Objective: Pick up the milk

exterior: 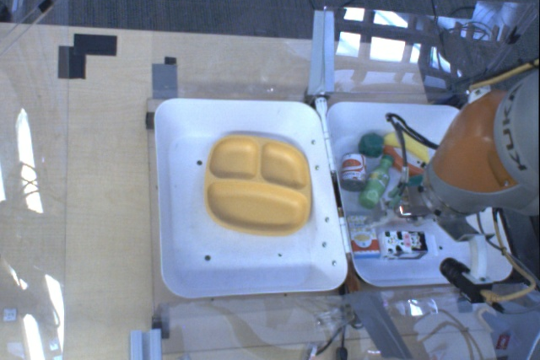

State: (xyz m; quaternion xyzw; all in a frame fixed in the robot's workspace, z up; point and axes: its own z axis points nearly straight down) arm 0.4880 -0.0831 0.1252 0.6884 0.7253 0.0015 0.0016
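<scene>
While hovering over the right bin [498, 278], end effector [405, 202] (jaw state unclear) is approaching; next needs descent onto milk [403, 243] nr bin's front edge.

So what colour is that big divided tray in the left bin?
Yellow, a mustard shade; the divided tray shows plainly in the camera view.

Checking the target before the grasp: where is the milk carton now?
The milk carton lies flat near the front of the right bin, beside an orange-and-white carton and under the end effector.

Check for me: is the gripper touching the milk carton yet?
Cannot tell. In the camera view the gripper sits just above the milk carton in the right bin, but the arm's bulk hides any contact or gap.
</scene>
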